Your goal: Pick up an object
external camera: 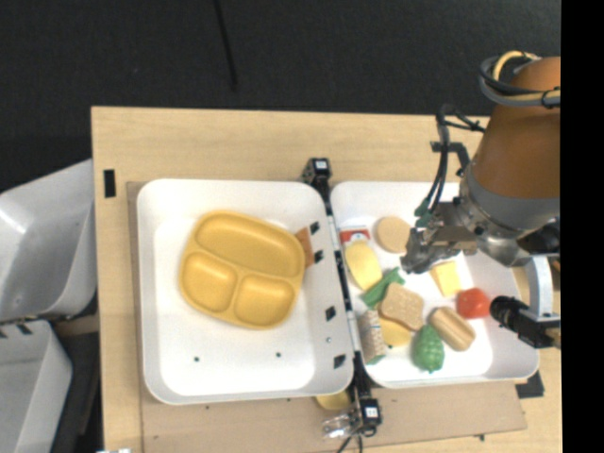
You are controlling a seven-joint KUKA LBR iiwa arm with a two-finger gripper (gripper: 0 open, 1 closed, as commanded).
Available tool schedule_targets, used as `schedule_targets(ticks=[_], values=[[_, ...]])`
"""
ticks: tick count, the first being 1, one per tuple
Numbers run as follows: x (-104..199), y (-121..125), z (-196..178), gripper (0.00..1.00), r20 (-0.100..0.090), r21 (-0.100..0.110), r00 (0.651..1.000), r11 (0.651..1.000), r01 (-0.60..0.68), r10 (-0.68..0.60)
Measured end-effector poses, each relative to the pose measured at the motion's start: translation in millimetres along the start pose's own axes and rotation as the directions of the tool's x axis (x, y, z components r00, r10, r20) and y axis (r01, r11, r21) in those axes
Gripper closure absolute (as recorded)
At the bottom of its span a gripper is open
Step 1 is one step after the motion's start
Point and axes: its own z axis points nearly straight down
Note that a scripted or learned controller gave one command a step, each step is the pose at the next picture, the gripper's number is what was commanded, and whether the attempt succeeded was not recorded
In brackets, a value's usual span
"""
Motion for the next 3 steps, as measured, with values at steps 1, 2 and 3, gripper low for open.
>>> schedule_targets(ticks=[1,2,3], values=[[56.3,-4.0,-50.3,1.0,-0.002,-0.011,1.0,1.0,0.011,-0.011],[88.5,-4.7,-92.2,1.0,-0.001,-0.009,1.0,1.0,0.009,-0.009],[44.1,-2.5,-85.4,1.0,0.001,-0.005,1.0,1.0,0.0,0.0]])
